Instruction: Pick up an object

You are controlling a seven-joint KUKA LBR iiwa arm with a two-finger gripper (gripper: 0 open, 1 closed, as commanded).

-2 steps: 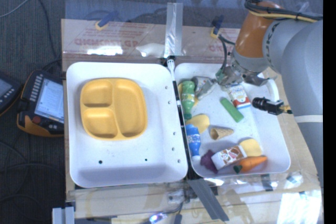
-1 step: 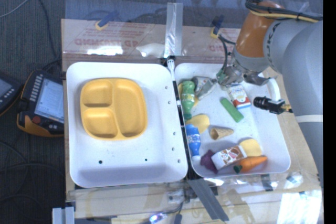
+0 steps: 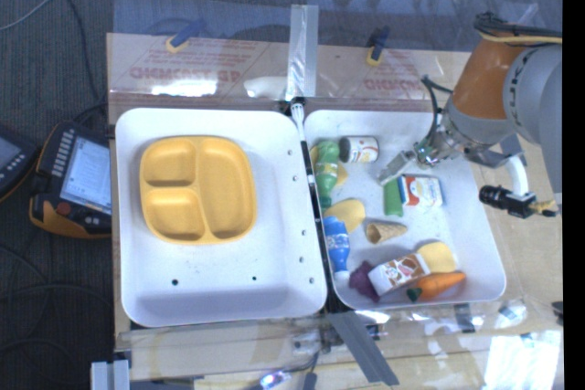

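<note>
Toys crowd the right bin, largest first: a red-and-white carton near the bin's front wall, likely light and stiff, best gripped across its flat sides; a small red-and-white box at the bin's middle; a carrot, likely smooth and prone to roll. The gripper hangs beside the small box; whether the jaws stand apart is too blurred to tell.

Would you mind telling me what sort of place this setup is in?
Most likely a robotics lab. A grey arm reaches over two white bins of toy food such as a carrot, a teach pendant lies on the carpet, and cables trail nearby.
</note>
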